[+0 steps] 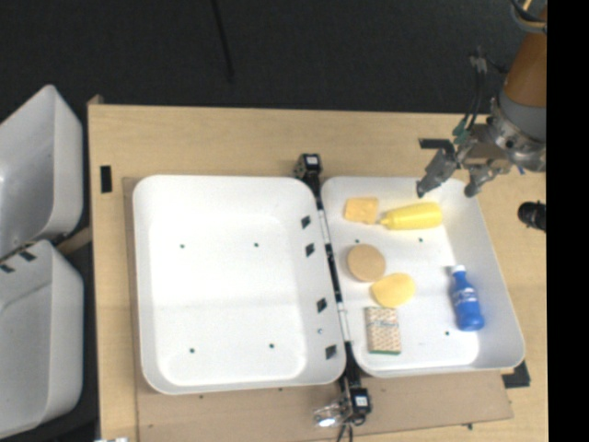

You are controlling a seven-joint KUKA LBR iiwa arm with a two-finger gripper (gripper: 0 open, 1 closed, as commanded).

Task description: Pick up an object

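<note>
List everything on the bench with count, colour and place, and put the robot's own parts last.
Bins: two, white, side by side on the bench.
Squeeze bottle: one, yellow, lying at the far end of the right bin.
Block: one, yellow, left of the squeeze bottle.
Disc: one, tan, middle of the right bin.
Lump: one, yellow, beside the disc.
Packet: one, patterned, near end.
Blue bottle: one, right side.
Gripper: one, dark, open above the right bin's far edge.

I count two white bins [221, 376]; right of the centre clips [324, 247] sit three yellow pieces [411, 216], one tan disc [366, 262], one blue bottle [466, 298], one packet [383, 330].
</note>
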